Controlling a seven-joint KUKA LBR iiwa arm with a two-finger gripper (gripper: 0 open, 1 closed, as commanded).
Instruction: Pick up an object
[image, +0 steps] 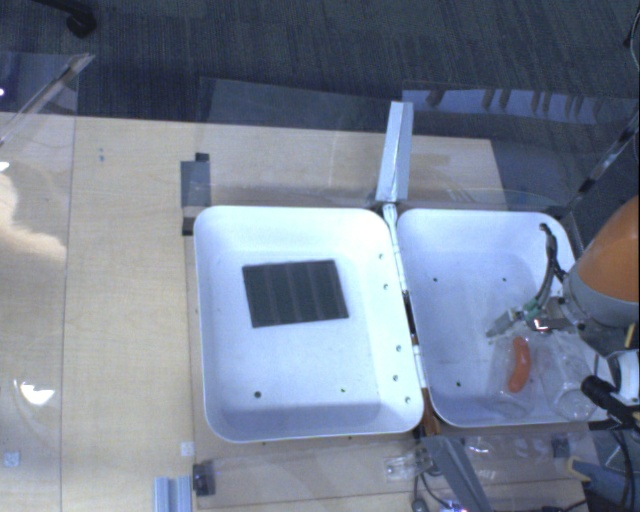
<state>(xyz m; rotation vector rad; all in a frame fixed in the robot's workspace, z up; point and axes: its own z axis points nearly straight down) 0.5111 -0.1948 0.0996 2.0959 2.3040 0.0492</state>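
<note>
Nearest me, I'm eyeing the small orange object in the right bin, seemingly light and slippery, best pinched mid-length, though I'm failing to read the gripper's state.

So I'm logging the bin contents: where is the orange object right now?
The orange object lies in the right bin, toward its lower right part in the camera view, just below the tool.

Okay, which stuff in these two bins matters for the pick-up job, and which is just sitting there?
For the job:
- pincer, low in the right bin
- orange object, just below it in that bin

Lying about:
- dark ribbed mat, flat in the left bin
- clear plastic pieces at the right bin's lower right
</note>
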